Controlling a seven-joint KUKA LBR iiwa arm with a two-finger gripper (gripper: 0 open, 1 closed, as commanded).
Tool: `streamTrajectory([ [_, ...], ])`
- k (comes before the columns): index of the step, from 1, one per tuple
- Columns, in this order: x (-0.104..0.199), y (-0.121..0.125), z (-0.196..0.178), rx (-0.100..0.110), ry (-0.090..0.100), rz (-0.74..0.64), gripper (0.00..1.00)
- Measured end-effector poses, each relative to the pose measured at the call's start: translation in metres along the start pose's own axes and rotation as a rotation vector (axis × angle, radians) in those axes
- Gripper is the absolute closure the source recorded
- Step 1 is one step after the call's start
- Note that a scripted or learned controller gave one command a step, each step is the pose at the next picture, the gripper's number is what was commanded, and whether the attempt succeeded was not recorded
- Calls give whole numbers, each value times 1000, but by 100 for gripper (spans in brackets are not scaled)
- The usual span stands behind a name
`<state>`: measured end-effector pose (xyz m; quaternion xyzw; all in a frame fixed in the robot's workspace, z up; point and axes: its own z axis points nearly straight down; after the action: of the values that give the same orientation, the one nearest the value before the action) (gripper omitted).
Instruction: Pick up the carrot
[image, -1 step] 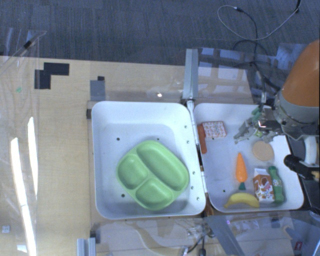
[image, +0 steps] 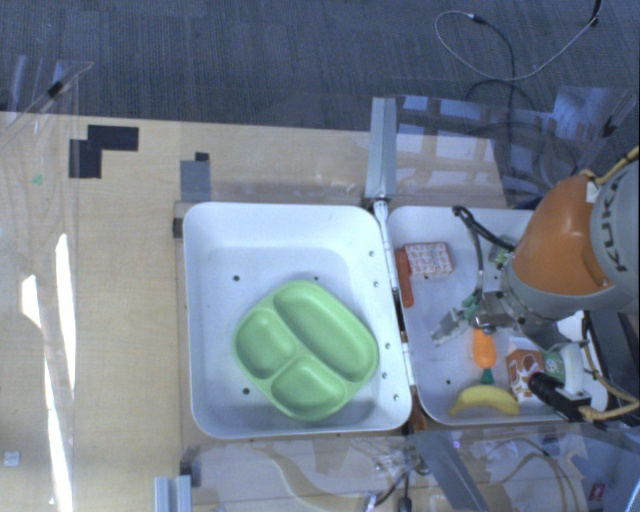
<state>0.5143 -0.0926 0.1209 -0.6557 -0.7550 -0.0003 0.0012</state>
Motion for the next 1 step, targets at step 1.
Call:
streamTrajectory([
  [1, -37, 9, 33, -7, 1, 227, 0],
])
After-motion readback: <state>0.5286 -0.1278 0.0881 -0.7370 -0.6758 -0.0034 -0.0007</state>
